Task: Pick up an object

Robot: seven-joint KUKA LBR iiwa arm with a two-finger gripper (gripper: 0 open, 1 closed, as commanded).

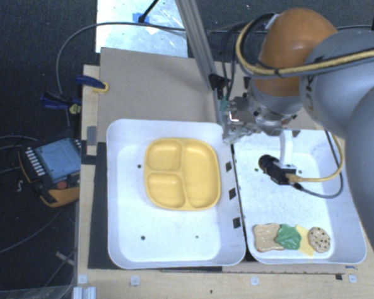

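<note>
Figure: slanted overhead view. My end effector (234, 129) hangs over the seam between the two bins, near their far rims. I cannot tell whether it is apart or together. The yellow divided plate (182, 174) lies flat in the left bin (125, 237), just beside and nearer the camera. Toast (267, 237), green leaf (289, 236), cheese slice (305, 249) and cookie (319, 238) cluster well nearer, against the right bin (345, 247) wall, so I judge access cramped.
</note>
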